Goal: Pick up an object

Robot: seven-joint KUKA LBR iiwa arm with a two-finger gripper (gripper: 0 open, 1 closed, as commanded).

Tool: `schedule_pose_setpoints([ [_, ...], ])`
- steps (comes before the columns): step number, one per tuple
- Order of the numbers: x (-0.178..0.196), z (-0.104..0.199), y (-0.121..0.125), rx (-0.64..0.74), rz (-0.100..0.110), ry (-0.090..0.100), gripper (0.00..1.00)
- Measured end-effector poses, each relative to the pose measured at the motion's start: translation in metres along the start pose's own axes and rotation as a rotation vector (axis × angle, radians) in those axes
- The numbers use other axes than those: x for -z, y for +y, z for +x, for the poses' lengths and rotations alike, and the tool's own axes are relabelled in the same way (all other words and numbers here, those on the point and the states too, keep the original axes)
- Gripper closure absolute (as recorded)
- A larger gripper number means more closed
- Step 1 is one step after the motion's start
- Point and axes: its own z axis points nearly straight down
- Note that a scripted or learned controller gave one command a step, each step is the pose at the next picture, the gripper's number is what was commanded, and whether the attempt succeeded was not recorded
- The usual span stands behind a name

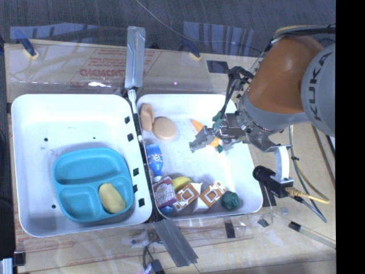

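Note:
My gripper [206, 140] hangs over the middle right of the right bin [182, 104], below the arm's orange band. An orange carrot-like piece [197, 124] pokes out at its upper left, and a further orange-yellow bit [216, 144] shows at its lower right; the gripper body hides what lies between them. Also in this bin are a tan round roll [165, 128], a smaller tan piece [147, 117], a blue bottle [154, 158], a yellow item [181, 182], two small cartons [188, 196] [212, 194], a red-purple packet [164, 194] and a green lump [230, 200].
The left bin [34, 113] holds a blue divided tray [85, 170] with a yellow potato-like object [112, 197] in its lower right compartment. A divider wall [138, 147] separates the bins. Cables and a black fitting [268, 177] hang off the arm at the right bin's right rim.

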Motion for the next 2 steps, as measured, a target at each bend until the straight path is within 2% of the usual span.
schedule_pose_setpoints([
  [1,-0.08,-0.025,0.106,0.039,0.007,0.001,0.0],
  [2,-0.161,-0.094,0.082,-0.186,0.003,0.001,0.0],
])
